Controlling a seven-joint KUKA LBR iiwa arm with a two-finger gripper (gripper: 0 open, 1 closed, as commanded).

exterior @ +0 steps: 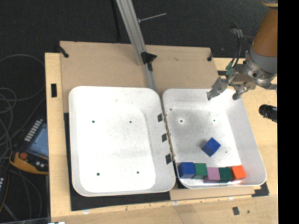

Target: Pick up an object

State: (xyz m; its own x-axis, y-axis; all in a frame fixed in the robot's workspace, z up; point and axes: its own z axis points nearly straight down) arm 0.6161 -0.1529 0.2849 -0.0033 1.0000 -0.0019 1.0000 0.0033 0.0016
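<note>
Hovering open-fingered over the far edge of the right bin (247,125), the gripper (225,92) holds nothing; it should drop squarely over the lone blue cube (210,146) mid-bin, clear of the block row (212,171) along the near wall.

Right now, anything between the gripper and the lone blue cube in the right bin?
No. The camera view shows bare white bin floor between the open gripper and the lone blue cube. The other cubes line the near wall.
</note>
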